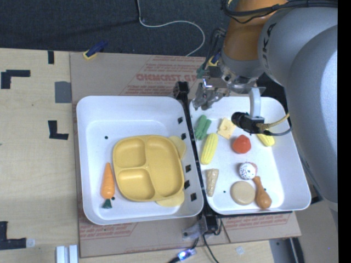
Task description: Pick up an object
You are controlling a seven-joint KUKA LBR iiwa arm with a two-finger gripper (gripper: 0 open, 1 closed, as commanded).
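In the left bin point(88, 147) a carrot point(107, 182) lies along the left side, just beside a yellow divided tray point(148, 166) that fills most of the bin's floor. A black divider point(189, 147) runs between the two bins.

In the right bin point(290, 185), nearest the divider, a green pod point(202, 126) lies at the far end, with a corn cob point(209, 148) just on its near side and a pale cone point(210, 181) nearer still. To the right of these come a yellow cheese wedge point(225, 129), a tomato point(241, 144), a white ball point(247, 170) and a tan cookie point(242, 193) touching a drumstick point(261, 193). A yellow piece point(266, 140) lies further right.

The gripper point(206, 96) hangs over the far left corner of the right bin, just above the green pod; whether it is released or clenched cannot be told, and nothing is seen held in it. Behind it rises the arm point(296, 43).
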